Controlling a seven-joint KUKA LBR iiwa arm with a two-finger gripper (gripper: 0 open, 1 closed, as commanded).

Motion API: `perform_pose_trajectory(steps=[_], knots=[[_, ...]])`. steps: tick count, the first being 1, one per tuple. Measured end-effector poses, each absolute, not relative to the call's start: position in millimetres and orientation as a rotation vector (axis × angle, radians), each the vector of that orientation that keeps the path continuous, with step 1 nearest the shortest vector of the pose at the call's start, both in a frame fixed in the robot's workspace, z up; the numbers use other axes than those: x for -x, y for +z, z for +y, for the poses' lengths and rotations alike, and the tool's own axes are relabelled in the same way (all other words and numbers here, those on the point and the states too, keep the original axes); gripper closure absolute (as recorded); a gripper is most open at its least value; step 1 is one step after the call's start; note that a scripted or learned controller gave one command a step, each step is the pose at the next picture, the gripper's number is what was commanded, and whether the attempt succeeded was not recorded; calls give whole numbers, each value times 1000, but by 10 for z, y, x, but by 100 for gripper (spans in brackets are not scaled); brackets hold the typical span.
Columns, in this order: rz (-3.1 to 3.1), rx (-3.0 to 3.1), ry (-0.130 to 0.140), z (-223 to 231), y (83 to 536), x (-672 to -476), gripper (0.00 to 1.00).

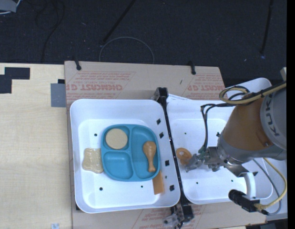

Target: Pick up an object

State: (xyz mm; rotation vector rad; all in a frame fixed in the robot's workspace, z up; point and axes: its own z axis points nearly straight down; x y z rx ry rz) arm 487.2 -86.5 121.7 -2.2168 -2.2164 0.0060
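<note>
One blue tray [119,168] holds one round cookie [116,138] and one drumstick [150,155]; the gripper [192,162] hovers, its grip unreadable.

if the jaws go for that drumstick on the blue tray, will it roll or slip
The drumstick looks like smooth toy plastic, so it may slip. Its rounded head and thin handle suggest it could pivot or roll. It lies loose in a compartment of the blue tray, whose ridges would probably stop it.

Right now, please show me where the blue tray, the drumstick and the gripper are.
blue tray [119,168]: camera view, its lower left compartment.
drumstick [150,150]: camera view, its thick end.
gripper [191,163]: camera view, between the fingertips.
</note>
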Motion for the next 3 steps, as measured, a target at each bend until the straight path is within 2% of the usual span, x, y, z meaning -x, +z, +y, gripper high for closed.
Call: perform_pose_trajectory(steps=[1, 3], knots=[[-2208, 2225, 6, -882, 1334, -4871, 100], [-2223, 2221, -2, -915, 2372, -4867, 100]])
